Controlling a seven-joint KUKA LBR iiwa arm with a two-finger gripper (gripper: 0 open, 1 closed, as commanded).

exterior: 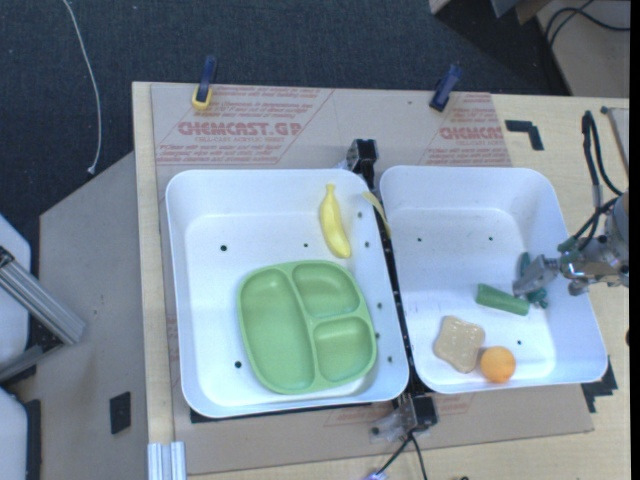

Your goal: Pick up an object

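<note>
Bench: a flat board printed with red lettering is seen, on which two shallow white bins are set side by side.
Left bin: the shallow white plastic bin on the view's left is occupied by two things.
Right bin: the shallow white plastic bin on the view's right is entered by the arm at its right wall.
Tray: a pale green plastic plate with three compartments is laid flat in the lower part of the left bin.
Banana: a small yellow toy banana is laid just above the tray, near the wall shared with the right bin.
Gripper: the two-finger gripper is lowered at the right bin's right side; whether it is open or closed cannot be told, as its tip is too small and dark to be read.
Green piece: a dark green oblong block is laid just beside the gripper's tip; contact cannot be confirmed.
Cracker: a tan square biscuit-like piece is laid below the green block.
Orange: a small orange ball is set touching the biscuit's lower right.
Progress: nothing is seen lifted; the approach is judged made, while grasp and lift are left to be done.
</note>
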